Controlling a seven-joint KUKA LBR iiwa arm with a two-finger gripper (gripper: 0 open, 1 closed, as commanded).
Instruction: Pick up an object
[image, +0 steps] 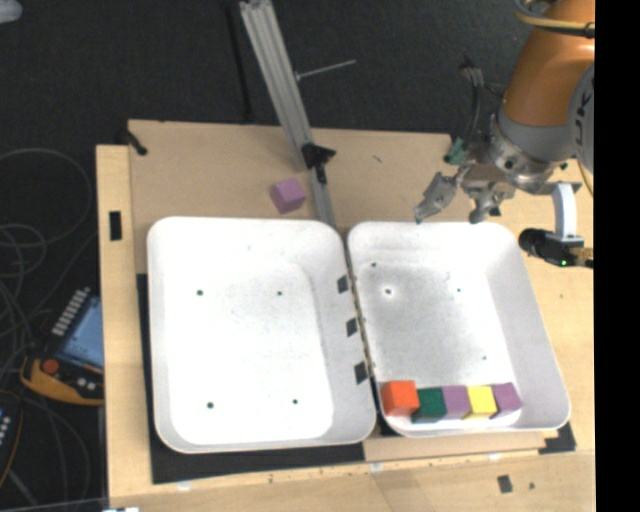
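Several small cubes line the near wall of the right bin (520, 270): an orange cube (401, 396), a green cube (431, 403), a purple cube (456, 400), a yellow cube (482, 400) and another purple cube (506, 396). My gripper (458, 205) hangs above the far edge of the right bin, well away from the cubes. Its two fingers (433, 199) are spread apart with nothing between them.
A lone purple cube (289, 194) lies on the bench behind the left bin (170, 300). A slanted metal post (285, 90) rises from between the bins' far edges. Cables and a handheld pendant (70, 350) lie off the bench at left.
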